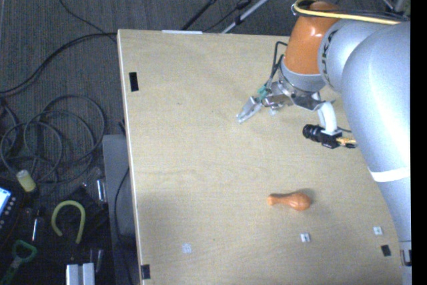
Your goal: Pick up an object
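A: Report gripper (245, 114) status.
B: Positioned above the tan board (200, 163), up and left of the orange object (291, 200), well apart from it. Finger state: cannot tell. Nothing visible between them.
A: Object location?
B: Lying on the board, below the orange wrist band (308, 43).

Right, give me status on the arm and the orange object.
Gripper low over the bench top, nothing between its fingers. Orange object lying flat nearer the front edge, apart from the gripper, untouched. Nothing between the two.
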`<action>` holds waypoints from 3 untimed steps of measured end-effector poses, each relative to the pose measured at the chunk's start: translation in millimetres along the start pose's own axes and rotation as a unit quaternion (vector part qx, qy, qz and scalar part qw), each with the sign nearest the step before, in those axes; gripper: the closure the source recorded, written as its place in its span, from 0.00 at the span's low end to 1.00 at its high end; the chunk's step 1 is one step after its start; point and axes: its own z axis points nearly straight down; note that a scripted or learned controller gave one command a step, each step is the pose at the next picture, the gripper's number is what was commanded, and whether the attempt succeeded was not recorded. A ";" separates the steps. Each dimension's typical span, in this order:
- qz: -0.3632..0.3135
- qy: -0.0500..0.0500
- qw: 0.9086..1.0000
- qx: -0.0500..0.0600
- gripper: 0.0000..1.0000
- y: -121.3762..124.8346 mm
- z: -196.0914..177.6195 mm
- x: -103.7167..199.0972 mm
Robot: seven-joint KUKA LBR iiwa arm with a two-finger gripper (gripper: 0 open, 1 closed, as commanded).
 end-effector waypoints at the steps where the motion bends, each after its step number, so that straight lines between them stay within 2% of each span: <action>1: 0.000 -0.001 1.000 0.000 1.00 -0.4 -8.9 -0.5; 2: -0.018 0.000 1.000 -0.001 1.00 -28.1 -170.0 -61.2; 3: 0.067 0.002 0.998 0.000 1.00 -17.0 -119.5 -9.3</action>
